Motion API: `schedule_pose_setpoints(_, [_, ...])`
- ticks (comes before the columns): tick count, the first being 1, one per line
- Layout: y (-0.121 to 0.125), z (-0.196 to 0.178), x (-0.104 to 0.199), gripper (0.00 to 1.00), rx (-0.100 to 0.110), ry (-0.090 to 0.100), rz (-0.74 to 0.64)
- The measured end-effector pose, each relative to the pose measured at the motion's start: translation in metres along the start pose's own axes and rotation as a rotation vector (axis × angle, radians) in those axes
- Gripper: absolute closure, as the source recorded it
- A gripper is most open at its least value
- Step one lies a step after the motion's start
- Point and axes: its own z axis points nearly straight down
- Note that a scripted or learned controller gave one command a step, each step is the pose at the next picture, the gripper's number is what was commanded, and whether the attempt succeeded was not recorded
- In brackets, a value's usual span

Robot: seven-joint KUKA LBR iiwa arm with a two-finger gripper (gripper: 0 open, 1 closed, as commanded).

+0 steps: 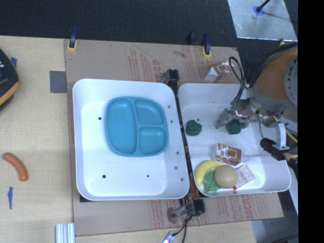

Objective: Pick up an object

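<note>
Tool (229, 121) low in right bin (202, 97), can't tell its grip state. Dark green object (234, 128) just beside it; another green lump (193, 128) near the bin's left wall.

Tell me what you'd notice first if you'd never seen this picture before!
Probably the big blue divided plate lying in the middle of the left white bin. Next, the grey and orange robot arm reaching into the right bin, its gripper beside a dark green lump. A yellow banana and a round bun crowd that bin's near edge.
</note>
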Motion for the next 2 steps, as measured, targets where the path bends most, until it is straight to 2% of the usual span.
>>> schedule_pose_setpoints(1, [0.000, -0.010, -0.001, 1.00, 0.002, 0.000, -0.002])
schedule_pose_setpoints(2, [-0.024, -0.101, 0.107, 1.00, -0.001, 0.000, -0.001])
